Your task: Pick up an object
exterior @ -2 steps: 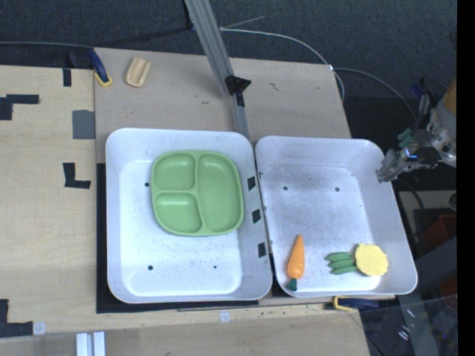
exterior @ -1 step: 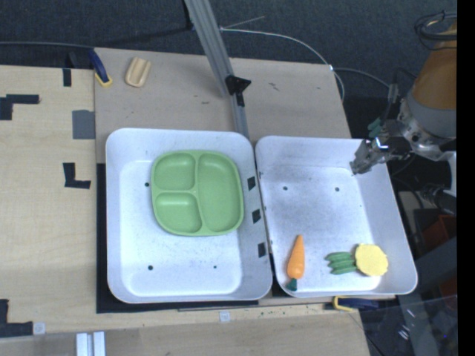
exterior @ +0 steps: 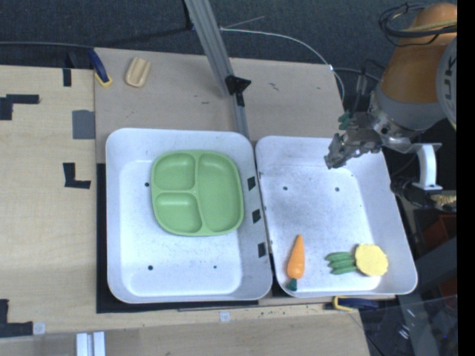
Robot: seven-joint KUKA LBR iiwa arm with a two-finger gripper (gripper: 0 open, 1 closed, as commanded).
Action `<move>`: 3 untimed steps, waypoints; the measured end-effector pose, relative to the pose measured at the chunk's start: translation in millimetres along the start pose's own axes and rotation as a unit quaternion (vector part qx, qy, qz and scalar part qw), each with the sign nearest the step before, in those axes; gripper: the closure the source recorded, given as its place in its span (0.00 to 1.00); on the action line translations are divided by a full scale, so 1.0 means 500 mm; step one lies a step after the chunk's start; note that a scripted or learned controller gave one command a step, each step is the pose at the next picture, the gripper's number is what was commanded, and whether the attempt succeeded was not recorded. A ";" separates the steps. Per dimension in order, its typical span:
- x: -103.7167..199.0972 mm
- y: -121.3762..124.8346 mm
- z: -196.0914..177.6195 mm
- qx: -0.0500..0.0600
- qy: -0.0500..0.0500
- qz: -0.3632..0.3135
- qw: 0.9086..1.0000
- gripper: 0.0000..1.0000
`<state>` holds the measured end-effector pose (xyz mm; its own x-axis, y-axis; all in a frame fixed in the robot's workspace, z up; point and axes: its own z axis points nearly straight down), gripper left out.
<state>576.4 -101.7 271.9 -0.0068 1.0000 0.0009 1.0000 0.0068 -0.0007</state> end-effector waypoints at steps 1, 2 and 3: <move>0.104 0.022 0.000 0.000 0.000 0.000 1.000 1.00; 0.222 0.033 0.025 0.001 0.000 0.000 1.000 1.00; 0.316 0.078 0.040 0.000 0.000 0.000 1.000 1.00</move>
